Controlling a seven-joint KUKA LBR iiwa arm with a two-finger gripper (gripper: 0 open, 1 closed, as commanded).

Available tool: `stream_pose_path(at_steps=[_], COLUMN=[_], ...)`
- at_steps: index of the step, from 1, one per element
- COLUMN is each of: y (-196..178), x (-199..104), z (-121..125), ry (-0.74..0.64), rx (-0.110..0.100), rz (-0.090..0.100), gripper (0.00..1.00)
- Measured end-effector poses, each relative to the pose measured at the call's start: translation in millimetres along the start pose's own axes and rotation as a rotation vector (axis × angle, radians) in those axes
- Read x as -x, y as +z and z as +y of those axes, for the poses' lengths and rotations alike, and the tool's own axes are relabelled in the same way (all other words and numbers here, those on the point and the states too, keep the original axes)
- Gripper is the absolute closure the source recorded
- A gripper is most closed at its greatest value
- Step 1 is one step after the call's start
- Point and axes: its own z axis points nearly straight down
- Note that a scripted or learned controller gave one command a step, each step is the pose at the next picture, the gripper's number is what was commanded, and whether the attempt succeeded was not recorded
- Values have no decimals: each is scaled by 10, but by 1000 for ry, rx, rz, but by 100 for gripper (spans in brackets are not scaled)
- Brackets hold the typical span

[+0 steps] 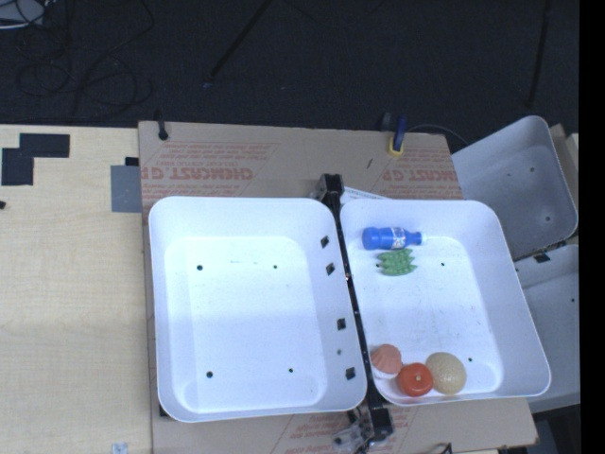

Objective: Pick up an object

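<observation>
We see two smooth white plastic bins (241, 220), a glossy blue plastic bottle (389, 238), printed brown cardboard (284, 164), and a pale wood-grain bench (66, 301).

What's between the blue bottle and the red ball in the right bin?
Camera view: the green toy lies just below the blue bottle; from there down to the red ball it is bare white bin floor.

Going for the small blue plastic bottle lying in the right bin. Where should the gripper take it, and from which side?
Grip the blue plastic bottle across its middle, coming straight down from above. It lies on its side, white cap toward the view's right, so close across its short width. The green leafy toy sits just in front, leaving little room there.
</observation>
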Motion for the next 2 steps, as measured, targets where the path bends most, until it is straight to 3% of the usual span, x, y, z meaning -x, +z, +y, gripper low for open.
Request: stream_pose_path(at_steps=[1,2], y=[3,3], x=[1,0], z=[-1,-1], ry=[0,0], rx=[-1,-1], rz=[0,0], gripper=[0,0])
